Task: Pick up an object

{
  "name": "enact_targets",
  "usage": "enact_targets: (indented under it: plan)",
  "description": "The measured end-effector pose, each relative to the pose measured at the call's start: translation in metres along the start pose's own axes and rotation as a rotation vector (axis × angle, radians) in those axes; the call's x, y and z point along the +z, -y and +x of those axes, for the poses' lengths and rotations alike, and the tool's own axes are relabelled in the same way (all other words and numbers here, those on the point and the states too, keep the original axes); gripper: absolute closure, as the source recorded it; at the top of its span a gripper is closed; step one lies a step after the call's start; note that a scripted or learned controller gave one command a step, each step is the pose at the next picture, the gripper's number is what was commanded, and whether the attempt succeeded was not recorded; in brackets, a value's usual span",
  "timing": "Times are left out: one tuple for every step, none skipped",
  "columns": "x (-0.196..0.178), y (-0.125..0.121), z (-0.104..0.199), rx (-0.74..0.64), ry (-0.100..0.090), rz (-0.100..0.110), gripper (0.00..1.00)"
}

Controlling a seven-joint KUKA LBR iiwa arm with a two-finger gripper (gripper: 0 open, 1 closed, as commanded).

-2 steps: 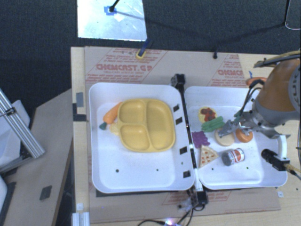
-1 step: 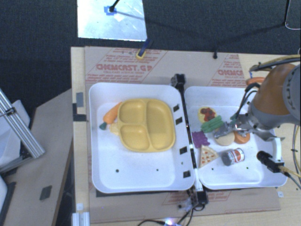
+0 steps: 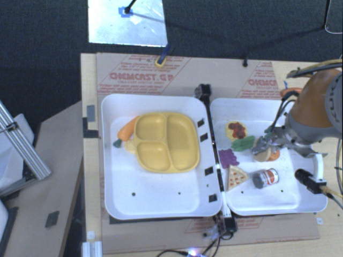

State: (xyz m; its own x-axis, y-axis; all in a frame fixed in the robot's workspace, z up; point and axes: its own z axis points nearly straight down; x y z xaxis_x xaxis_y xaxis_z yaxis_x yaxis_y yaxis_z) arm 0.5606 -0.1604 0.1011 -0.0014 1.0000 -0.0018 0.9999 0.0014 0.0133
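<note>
Yellow tray [image 3: 163,142], toy food, tool [image 3: 262,148] low.

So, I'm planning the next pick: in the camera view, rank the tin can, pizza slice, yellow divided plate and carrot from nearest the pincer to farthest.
1. Tin can, just below the pincer, right bin.
2. Pizza slice, lower left, right bin.
3. Yellow divided plate, left bin.
4. Carrot, at the plate's far left.

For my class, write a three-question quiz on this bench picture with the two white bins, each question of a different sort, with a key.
1. True or false: the yellow tray lies in the left bin.
2. What lies against the tray's left edge? A) carrot B) can C) pizza slice
3. Fill in: the can lies on its ____ in the right bin.

Key: 1 true. 2 A, the carrot. 3 side; the pizza slice lies just left of it, and the pincer is above it in the picture.
</note>
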Motion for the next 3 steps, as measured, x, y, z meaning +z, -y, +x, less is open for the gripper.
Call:
enact_targets:
  plan:
    - [-0.063,-0.006,0.003,-0.003,0.0,0.007,1.0]
    - [-0.118,-0.008,0.002,-0.003,0.0,0.006,1.0]
    - [-0.114,-0.028,0.053,-0.006,-0.002,0.01,1.0]
